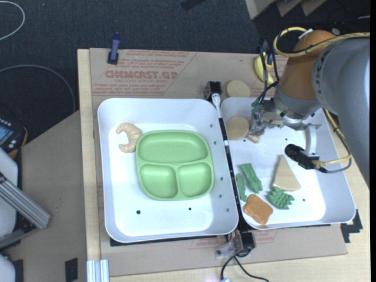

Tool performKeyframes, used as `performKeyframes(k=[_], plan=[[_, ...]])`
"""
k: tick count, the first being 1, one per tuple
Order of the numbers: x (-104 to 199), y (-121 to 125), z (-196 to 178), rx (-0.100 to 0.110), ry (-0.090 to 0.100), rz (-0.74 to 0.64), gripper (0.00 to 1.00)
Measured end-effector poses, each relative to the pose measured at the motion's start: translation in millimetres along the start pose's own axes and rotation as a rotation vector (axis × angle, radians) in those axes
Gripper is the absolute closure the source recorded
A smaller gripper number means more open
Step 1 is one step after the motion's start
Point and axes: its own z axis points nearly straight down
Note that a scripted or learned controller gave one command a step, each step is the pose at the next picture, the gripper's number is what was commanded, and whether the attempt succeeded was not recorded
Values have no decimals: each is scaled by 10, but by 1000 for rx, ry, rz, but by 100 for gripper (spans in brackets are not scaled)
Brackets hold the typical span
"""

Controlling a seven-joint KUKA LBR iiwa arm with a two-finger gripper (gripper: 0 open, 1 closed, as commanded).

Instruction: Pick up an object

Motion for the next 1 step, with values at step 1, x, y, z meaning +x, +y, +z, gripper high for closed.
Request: performKeyframes(k=[1], plan=[[28,-284,-13,-4,1,-1,100]])
